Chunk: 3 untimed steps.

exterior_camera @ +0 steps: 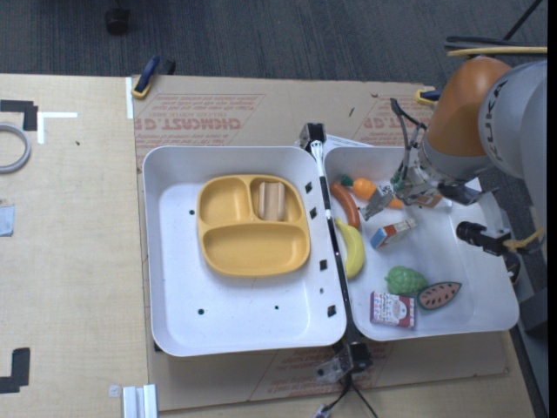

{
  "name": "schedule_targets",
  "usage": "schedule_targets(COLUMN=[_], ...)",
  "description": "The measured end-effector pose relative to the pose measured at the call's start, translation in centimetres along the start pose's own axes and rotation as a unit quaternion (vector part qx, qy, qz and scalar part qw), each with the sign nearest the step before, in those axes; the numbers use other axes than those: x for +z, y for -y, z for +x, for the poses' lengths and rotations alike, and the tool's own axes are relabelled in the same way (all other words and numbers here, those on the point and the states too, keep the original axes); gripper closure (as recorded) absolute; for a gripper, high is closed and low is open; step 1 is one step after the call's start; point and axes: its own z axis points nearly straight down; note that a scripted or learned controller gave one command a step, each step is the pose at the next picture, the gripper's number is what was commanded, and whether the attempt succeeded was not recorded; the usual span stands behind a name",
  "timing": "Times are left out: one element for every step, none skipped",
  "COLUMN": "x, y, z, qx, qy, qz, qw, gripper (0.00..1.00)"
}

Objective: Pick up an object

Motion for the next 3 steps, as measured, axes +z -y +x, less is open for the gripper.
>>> schedule_targets(x=[-1.0,-20.6,-30.3], y=[0.0,1.7,7.2], z=[-0.1,0.5,-2.6], qx=[-0.001,0.027,-0.205], qy=[0.001,0.0,0.001], qz=[-0.001,0.0,-0.001], qw=[1.0,0.9996,0.9787], gripper=[1.0,1.0,1.0])
